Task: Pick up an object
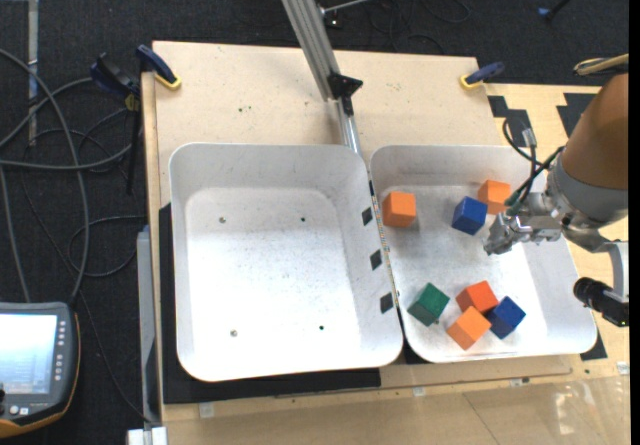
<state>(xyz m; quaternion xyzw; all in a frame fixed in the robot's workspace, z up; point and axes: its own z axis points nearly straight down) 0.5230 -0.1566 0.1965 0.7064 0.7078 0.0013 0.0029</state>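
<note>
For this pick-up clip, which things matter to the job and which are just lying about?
Job: end effector; right bin with orange blocks, blue blocks, green block.
Lying about: left bin, clamps, cables, handheld screen.

floor (80, 23): dark carpet, black cables | tabletop (260, 93): pale wood, blue-yellow clamps (158, 68) at far corners | metal rail (300, 8) slants overhead | handheld screen (35, 363) lower left
</note>
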